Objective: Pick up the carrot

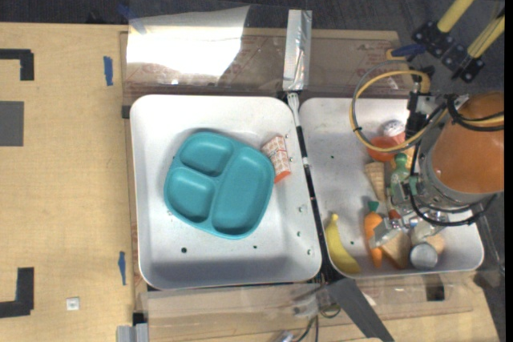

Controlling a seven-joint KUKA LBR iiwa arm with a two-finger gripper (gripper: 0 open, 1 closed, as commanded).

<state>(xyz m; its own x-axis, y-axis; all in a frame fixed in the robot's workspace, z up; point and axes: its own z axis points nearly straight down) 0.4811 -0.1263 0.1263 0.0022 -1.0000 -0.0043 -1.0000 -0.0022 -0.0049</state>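
Looking down on the wooden surface (64, 172), you see two shallow white bins side by side. In the left white bin (160, 120) lies a teal plastic plate with three compartments (218, 183), and just beside its upper right edge rests a small white and orange packet (278, 157), tilted against the bin's right wall.

The right white bin (329, 132) is where the grey arm with the orange band (471, 152) reaches in. Its tool (394, 222) is low inside the bin, in the middle of a crowded group of things. You cannot tell from this view how far the tool is open, or if it has hold of anything, because the parts there are small and mixed with cables.

The small orange carrot (372, 227) is in the lower part of the right bin, just to the left of the tool and touching or nearly touching it. A yellow banana (340, 248) lies curved along the bin's lower left side, near the carrot. Above them you find a red and white round object (388, 134) and a pale beige wedge-shaped piece (376, 179). A grey round object (424, 255) sits at the lower right, close to the arm.
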